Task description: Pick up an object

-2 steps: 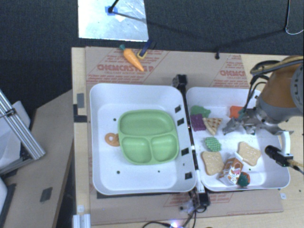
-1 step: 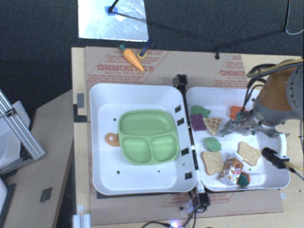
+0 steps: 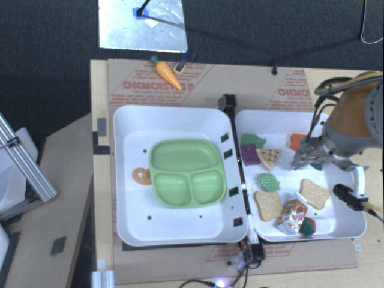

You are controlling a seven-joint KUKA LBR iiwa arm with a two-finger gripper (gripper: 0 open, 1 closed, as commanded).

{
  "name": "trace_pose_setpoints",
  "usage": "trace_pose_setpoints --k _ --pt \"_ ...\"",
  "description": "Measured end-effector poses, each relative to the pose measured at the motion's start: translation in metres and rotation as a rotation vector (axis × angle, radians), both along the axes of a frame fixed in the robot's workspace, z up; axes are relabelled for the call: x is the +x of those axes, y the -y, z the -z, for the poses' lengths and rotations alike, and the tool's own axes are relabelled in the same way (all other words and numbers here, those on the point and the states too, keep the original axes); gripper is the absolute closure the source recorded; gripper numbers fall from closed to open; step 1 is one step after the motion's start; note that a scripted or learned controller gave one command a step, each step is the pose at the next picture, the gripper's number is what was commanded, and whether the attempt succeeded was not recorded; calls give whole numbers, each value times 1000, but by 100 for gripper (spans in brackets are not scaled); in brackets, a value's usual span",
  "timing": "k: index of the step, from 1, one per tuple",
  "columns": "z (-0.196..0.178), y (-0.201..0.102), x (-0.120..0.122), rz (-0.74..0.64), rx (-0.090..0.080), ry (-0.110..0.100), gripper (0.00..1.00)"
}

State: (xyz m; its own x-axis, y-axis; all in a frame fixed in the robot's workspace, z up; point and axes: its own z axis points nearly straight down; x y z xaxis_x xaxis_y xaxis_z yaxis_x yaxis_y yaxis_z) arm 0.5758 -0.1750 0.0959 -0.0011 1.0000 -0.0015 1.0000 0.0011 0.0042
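lying scattered in the right bin (image 3: 345, 230) are the small food-shaped objects the arm could pick from: a green leafy piece (image 3: 252, 140), a purple piece (image 3: 249, 154) just below it, a tan waffle wedge (image 3: 269, 157) beside that, a round green dotted piece (image 3: 269, 181), two toast-like slices (image 3: 268, 205) (image 3: 314, 194), a small printed carton (image 3: 294, 215) with a teal and red bit (image 3: 308, 226) touching it at the bin's near edge, and an orange-red piece (image 3: 298, 141) toward the far side. the gripper (image 3: 309, 158) hangs low over the bin between the orange-red piece and the right-hand toast slice; whether its tips are spread or closed cannot be made out at this angle, and nothing can be seen caught in it. the arm (image 3: 354, 122) reaches in from the right, its orange band above the grey wrist, with dark cables looping over it.

the left bin (image 3: 129, 179) carries a light green divided plate (image 3: 186, 171) with three compartments, and a small pretzel-shaped piece (image 3: 142, 176) sits just beside the plate's left rim. both bins rest on a cardboard sheet (image 3: 201, 80) with red printing. on that cardboard, beyond the left bin, lies a toy carrot (image 3: 167, 74) next to a blue and yellow item (image 3: 183, 62). farther back, a shiny silver sheet (image 3: 143, 17) lies on the dark floor.
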Motion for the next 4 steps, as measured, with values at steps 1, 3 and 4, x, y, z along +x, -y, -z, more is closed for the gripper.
trace_pose_setpoints --k 1,3,4 --pt "-56 1 -8 1 0 2 100" --pt "-130 1 -16 -3 0 0 100" --pt "-120 -50 -2 -8 3 -3 100"
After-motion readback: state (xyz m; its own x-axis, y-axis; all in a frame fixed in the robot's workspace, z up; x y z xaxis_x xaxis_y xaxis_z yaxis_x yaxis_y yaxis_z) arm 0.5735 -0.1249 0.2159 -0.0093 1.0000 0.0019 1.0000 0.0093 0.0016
